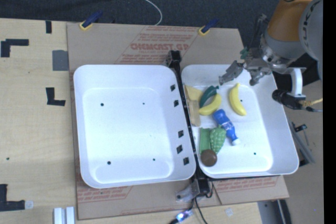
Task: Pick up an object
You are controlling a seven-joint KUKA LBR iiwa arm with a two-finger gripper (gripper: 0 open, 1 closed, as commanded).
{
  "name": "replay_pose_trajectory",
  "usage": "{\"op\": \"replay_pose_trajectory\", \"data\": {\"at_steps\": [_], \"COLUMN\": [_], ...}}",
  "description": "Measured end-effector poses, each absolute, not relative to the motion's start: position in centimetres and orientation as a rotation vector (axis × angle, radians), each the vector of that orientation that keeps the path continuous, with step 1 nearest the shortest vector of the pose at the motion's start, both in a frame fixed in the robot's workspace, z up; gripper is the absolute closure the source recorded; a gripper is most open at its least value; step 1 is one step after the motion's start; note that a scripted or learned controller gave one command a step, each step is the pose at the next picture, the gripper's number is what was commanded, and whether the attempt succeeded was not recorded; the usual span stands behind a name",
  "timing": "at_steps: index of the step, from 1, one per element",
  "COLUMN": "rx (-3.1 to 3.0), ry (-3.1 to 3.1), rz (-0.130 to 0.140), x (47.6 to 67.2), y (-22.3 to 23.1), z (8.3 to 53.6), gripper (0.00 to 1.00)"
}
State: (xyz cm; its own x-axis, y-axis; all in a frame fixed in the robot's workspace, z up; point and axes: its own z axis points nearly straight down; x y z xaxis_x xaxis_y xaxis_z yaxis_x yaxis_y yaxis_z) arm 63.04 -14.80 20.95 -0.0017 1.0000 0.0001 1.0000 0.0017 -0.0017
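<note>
While the end effector [242,75] hangs over the far edge of the right bin [273,134], nothing sits between its fingers; the two fingers are splayed apart, released, one reaching toward the bin's middle and the other toward its right wall; judgement: the pick has not yet been made, and approach, closing and lift are all left to do.

Candidate objects all lie in the right bin, clustered along its left half; none is raised off the bin floor as far as can be seen.

Count, right bin:
- yellow banana [237,99], lying apart from the rest, just below the end effector; the nearest candidate
- second yellow banana-like piece [209,106], touching a dark green piece [209,94] that lies over it
- pale yellow wedge [193,94] against the left wall
- blue bottle [225,124] with a white cap, tilted
- green textured item [217,138]; beside it a flat green piece [205,139]
- brown round item [208,157] at the near end of the cluster

That makes eight, though the overlapping pieces are hard to separate, so the count is approximate.

Left bin [126,128]: zero objects; two bins in total on the tabletop [31,113]; one arm [294,13], grey with an orange band.

Judgement: the lone banana looks the easiest grasp, being clear of its neighbours; the cluster would risk a two-object or failed grip.
</note>
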Motion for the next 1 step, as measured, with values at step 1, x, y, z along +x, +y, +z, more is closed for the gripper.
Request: {"op": "replay_pose_trajectory", "data": {"at_steps": [1], "rx": [-2.217], "ry": [-2.225], "rz": [0.004], "x": [64.07], "y": [-14.05], "z": [7.78], "gripper": [0.0]}}
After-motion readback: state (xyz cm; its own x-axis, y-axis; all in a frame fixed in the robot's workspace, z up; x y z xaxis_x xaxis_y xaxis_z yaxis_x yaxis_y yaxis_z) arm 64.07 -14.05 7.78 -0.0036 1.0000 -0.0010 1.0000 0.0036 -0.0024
